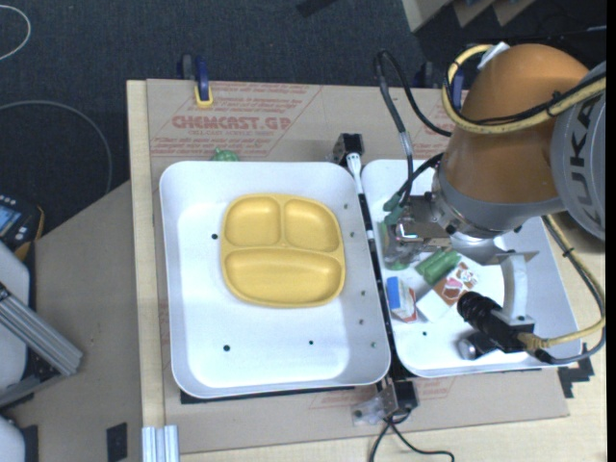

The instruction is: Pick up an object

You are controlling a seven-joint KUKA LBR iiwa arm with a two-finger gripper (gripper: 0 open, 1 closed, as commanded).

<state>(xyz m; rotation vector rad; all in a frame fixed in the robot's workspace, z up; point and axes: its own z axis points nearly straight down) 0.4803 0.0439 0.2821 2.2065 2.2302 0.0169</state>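
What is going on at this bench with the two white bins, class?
A grey robot arm with an orange band reaches in from the right and hangs low over the right-hand white bin. Its gripper sits just above a small clutter of objects there, including a green piece and a blue and white packet. Nothing can be seen between its fingers. The left-hand white bin holds a yellow plastic divided plate, lying flat and untouched.

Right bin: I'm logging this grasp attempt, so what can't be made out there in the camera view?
- Gripper: the arm's orange band covers it from above, so the state of the jaws is unreadable.
- Right bin: the arm hides its upper part.
- Green object and blue-and-white item: too small and cluttered to identify.
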